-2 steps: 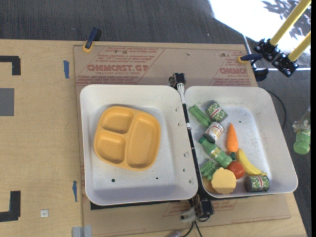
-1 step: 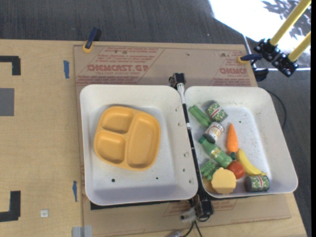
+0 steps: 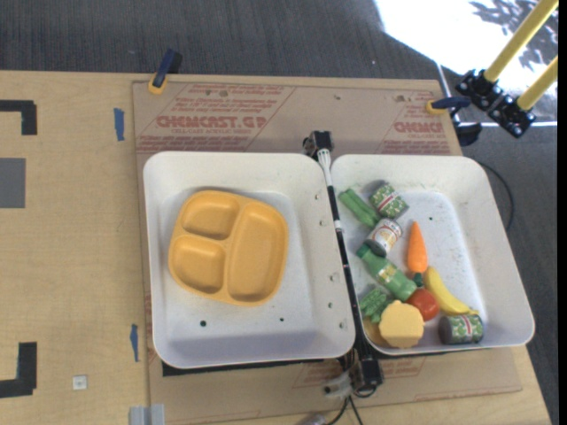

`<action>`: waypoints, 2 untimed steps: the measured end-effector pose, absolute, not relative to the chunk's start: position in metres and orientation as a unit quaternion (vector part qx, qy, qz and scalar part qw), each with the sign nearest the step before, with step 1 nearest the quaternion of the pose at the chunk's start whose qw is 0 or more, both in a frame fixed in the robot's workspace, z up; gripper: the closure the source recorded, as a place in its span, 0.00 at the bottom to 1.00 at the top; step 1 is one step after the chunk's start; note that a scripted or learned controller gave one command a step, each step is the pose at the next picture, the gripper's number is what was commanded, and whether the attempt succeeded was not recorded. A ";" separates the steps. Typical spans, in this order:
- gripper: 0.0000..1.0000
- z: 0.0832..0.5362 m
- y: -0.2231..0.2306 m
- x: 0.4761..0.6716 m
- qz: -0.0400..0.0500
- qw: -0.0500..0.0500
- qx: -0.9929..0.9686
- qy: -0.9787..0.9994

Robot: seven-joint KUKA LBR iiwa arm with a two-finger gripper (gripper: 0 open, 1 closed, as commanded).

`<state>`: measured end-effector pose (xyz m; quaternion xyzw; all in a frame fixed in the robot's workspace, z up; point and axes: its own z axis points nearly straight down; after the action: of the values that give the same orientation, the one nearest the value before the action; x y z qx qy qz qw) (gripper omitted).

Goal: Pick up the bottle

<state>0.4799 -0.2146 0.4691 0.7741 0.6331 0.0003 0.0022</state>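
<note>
**Green bottle lies on its side in the right bin**

Closest to the camera in the right bin [image 3: 501,237], a yellow block [image 3: 401,325] sits at the near edge. A green-labelled can [image 3: 462,328] lies to its right by the near corner. Just behind the block are a bumpy green piece [image 3: 373,303] and a red tomato [image 3: 424,303], and a banana [image 3: 446,292] curves along the tomato's right side.

The bottle [image 3: 388,274], green with a pale label, lies on its side in the left half of this bin, near the divider between the two bins. It slants from upper left to lower right, and its lower end touches the bumpy green piece and the tomato. An orange carrot [image 3: 416,247] stands just right of it, and a small white jar [image 3: 384,235] lies right behind it. Farther back are a long green vegetable [image 3: 357,206] and a second green-labelled can [image 3: 387,198].

Whether the gripper is open or closed cannot be told, nor how the bottle lies relative to it.

The left bin [image 3: 301,321] holds a yellow divided plate [image 3: 229,244]. Both bins rest on a cardboard sheet [image 3: 221,113]; a blue clamp [image 3: 165,66] grips its far left corner, and yellow stand legs [image 3: 523,34] rise at the far right.
</note>
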 end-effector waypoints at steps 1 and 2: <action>1.00 0.245 -0.212 0.479 0.000 -0.001 0.769 0.640; 1.00 0.344 -0.216 0.480 0.000 0.002 0.732 0.681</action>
<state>0.4800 -0.2162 0.3440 0.7324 0.6809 0.0003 0.0016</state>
